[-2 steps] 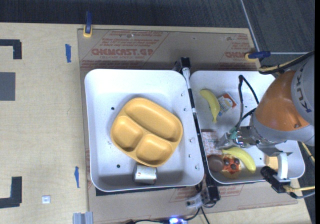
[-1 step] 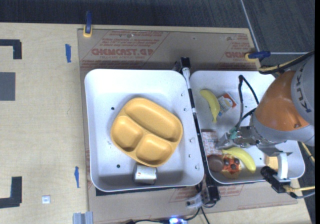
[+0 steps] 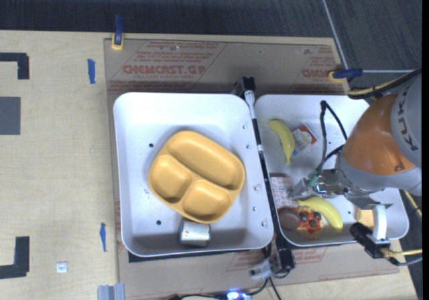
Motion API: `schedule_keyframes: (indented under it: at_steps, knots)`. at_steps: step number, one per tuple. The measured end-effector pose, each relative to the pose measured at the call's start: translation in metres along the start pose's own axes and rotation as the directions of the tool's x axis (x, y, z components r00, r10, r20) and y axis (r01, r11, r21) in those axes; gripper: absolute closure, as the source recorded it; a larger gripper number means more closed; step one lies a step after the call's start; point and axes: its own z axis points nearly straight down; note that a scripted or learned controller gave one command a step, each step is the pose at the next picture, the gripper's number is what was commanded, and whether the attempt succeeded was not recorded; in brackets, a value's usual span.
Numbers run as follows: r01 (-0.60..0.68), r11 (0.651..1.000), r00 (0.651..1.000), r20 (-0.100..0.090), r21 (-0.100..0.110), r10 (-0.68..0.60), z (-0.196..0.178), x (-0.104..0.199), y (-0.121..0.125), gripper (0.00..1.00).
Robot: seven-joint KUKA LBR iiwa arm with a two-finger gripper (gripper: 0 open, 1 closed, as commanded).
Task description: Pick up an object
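My gripper (image 3: 314,186) hangs low in the right bin (image 3: 295,99), near its middle, below the arm's orange band (image 3: 379,141). Just under it and towards the front lies a yellow banana (image 3: 326,211), with a small red and orange item (image 3: 308,220) and a dark brown item (image 3: 288,215) against its left side. A second banana (image 3: 283,138) lies at the back of the bin beside a white and orange packet (image 3: 305,135). Whether the gripper touches the front banana cannot be made out.
The left bin (image 3: 134,111) holds a yellow three-compartment plate (image 3: 196,175) and a small silvery object (image 3: 194,233) at its front wall. A flat printed packet (image 3: 279,188) lies by the right bin's left wall. Cables run along the arm.
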Motion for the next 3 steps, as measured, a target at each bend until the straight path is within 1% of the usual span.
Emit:
schedule_keyframes:
  at_steps: [3]
  knots:
    - [-0.002,1.000,1.000,0.003,0.000,0.002,0.0000,0.0020,-0.0002,0.00]
